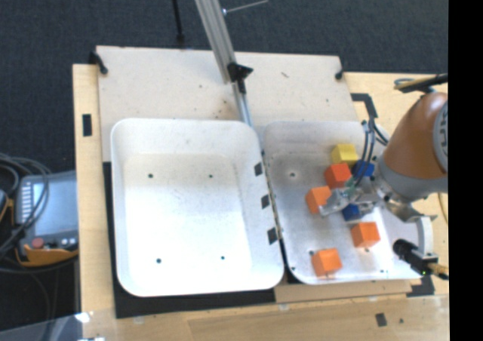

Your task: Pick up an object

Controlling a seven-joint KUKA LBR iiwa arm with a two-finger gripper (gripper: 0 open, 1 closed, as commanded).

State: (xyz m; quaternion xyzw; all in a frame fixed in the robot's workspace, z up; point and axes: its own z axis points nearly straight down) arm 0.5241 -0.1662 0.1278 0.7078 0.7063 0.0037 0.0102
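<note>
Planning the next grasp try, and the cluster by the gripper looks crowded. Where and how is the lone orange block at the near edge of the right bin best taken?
Take the orange block by two opposite flat side faces, coming straight down from above. It lies flat with bare floor around it, apart from the other blocks, so the fingers probably fit either side. Avoid closing toward the right bin's near rim, which sits close by.

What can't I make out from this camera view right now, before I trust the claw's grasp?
- Claw: too small and blurred in the camera view to tell if it holds anything.
- Blue object: partly covered by the arm, shape unclear.
- Second blue piece: half hidden by the wrist.
- Right bin: its far right side lies under the arm.
</note>
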